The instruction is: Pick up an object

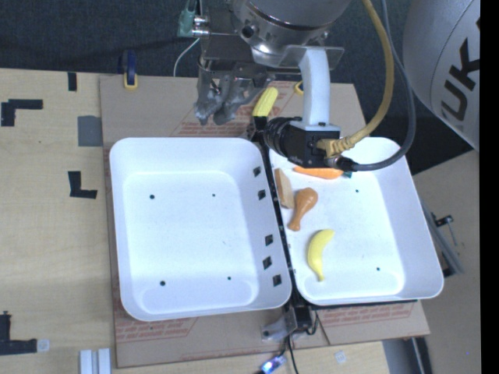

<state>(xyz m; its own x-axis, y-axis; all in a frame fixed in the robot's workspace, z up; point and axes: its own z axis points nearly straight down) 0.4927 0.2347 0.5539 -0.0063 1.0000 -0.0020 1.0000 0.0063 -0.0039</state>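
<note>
My gripper (222, 106) hangs over the cardboard just behind the back edge of the left bin (125, 209), near the divide between the two bins. A small yellow object (265, 101) shows right beside it on its right; whether the gripper holds it is unclear. In the right bin (405, 232) lie an orange carrot (318, 173) at the back, a tan wedge (283, 187) against the left wall, a brown drumstick (302, 207) next to it, and a yellow banana (318, 252) toward the front.
A black unit with a yellowish hose (300, 142) hangs from the arm over the right bin's back left corner. The grey arm body (452, 45) fills the upper right. The cardboard base (148, 104) lies under both bins.
</note>
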